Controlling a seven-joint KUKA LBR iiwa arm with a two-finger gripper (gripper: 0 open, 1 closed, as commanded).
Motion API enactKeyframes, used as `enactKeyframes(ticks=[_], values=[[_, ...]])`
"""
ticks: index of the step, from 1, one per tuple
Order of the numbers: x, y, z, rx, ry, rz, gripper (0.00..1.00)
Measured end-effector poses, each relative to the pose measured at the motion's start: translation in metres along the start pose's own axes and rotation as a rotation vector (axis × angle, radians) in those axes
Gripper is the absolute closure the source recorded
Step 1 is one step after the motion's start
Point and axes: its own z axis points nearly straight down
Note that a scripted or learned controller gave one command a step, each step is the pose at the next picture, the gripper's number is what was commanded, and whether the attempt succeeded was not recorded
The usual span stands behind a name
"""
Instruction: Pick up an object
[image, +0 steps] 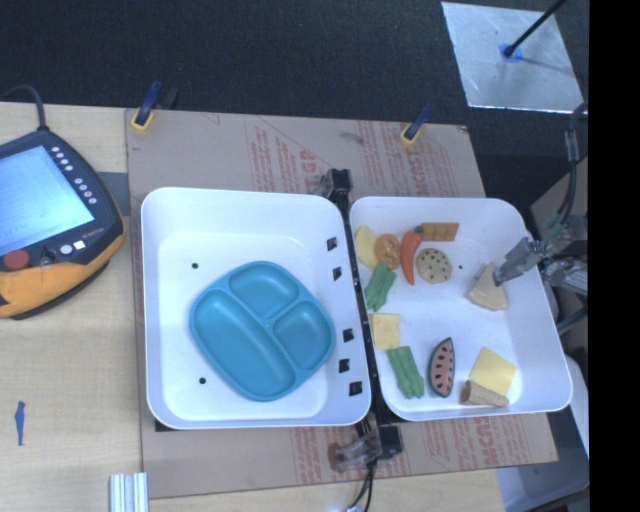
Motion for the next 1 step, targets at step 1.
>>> enactKeyframes(ticks=[1], values=[[0.0601,0.0467,0.0552,0.004,0.003,-0.008,0.0]])
